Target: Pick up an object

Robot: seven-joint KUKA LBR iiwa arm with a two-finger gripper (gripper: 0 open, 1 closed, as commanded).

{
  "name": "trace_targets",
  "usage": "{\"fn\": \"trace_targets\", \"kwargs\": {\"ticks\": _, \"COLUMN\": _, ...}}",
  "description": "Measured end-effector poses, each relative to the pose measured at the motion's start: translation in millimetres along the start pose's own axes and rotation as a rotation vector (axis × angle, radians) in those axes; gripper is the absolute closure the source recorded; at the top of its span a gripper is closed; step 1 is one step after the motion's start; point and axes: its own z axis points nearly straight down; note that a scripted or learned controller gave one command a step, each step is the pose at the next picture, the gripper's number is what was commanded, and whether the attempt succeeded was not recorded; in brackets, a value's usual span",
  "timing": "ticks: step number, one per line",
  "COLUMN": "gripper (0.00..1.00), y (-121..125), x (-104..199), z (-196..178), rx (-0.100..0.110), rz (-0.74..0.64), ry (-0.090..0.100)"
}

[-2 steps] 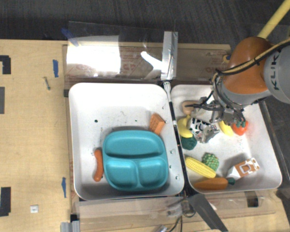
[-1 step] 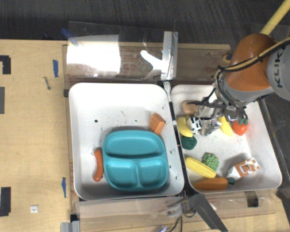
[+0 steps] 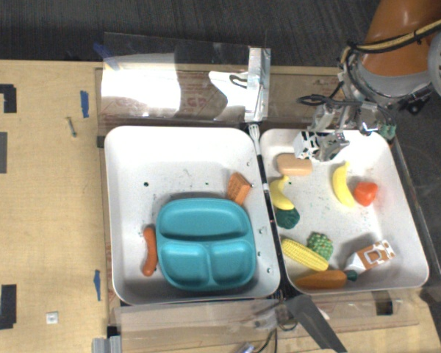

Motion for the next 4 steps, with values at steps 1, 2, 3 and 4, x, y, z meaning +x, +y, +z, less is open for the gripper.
{"fn": "trace_targets", "kwargs": {"ticks": 1, "gripper": 1.00, "y": -2, "x": -1, "z": -70, "rx": 0.000, "rz": 0.134, "ry": 0.003}}
{"fn": "trace_targets", "kwargs": {"ticks": 2, "gripper": 1.00, "y": -1, "x": -2, "z": -80, "rx": 0.000, "rz": 0.132, "ry": -0.004}}
{"fn": "trace_targets", "kwargs": {"ticks": 3, "gripper": 1.00, "y": -51, "x": 76, "z": -77, "rx": 0.001, "rz": 0.333, "ry": 0.012}}
{"fn": "trace_targets", "kwargs": {"ticks": 4, "gripper": 1.00, "y": -79, "x": 135, "z": -132, "rx": 0.004, "rz": 0.626, "ry": 0.007}}
